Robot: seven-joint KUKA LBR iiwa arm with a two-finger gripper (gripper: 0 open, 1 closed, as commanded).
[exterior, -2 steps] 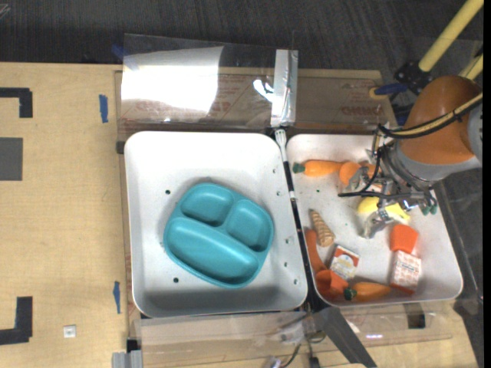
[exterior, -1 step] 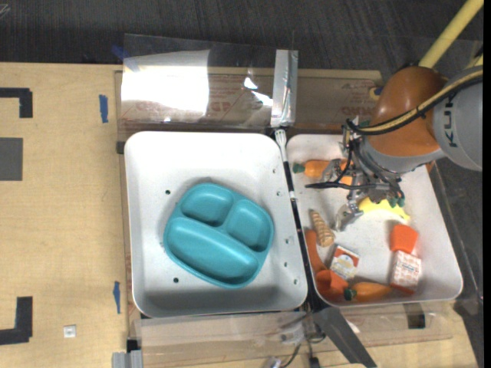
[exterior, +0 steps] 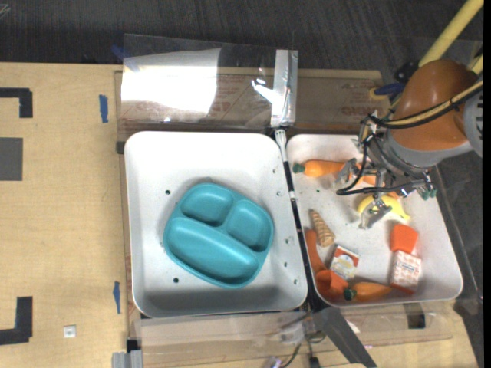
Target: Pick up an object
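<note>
lab test bench | taped plywood bench (exterior: pixel 61 205) | two white bins (exterior: pixel 146 205)

Glossy teal plastic tray (exterior: pixel 219 232)

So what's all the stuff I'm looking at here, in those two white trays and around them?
Bins: two, white, side by side on the bench; left bin, right bin.
Divided plate: one, teal, in the left bin.
Carrots: two, orange; one at the right bin's far edge, one at its near edge.
Cone: one, tan, right bin, left side.
Small cartons: two, orange and white, near right of the right bin; one, one.
Orange block: one, right bin.
Yellow item: one, under the gripper, unclear what.
Arm: one, grey and orange, from the right.
Gripper: one, low over the right bin.
</note>
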